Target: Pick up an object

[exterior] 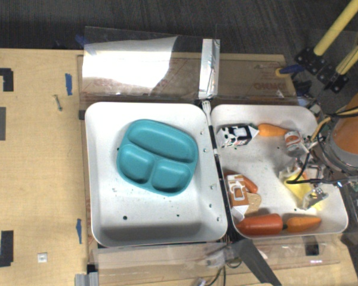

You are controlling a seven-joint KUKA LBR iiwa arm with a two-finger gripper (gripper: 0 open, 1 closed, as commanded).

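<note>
- Reaching in from the right, the arm [349, 139] hangs over the right side of the right bin [268, 159], and its gripper [304, 177] is low among cables and metal parts near a yellow object [298, 189].
- I cannot tell how far the fingers are open, and I cannot tell if anything is between them; the wires and the yellow piece hide that place.
- The left bin [107, 219] holds one thing, a teal divided plate [157, 156], lying flat near the middle.
- The right bin holds several small toys: a black and white cow figure [235, 136] and an orange carrot [271, 130] near the far wall, an orange and white packet [240, 188] near the divider, and a red sausage-like piece [259, 223] just beside an orange piece [303, 222] along the near wall.
- In my judgement the yellow object is the likely target, because it lies closest to the gripper.
- It looks like light plastic toy food, probably stiff and a little smooth, so it may slip if the fingers close on a rounded end.
- I would take it across its narrow middle, with the fingers on two opposite sides.
- The bin wall is near, so a finger could touch the wall before it closes.
</note>
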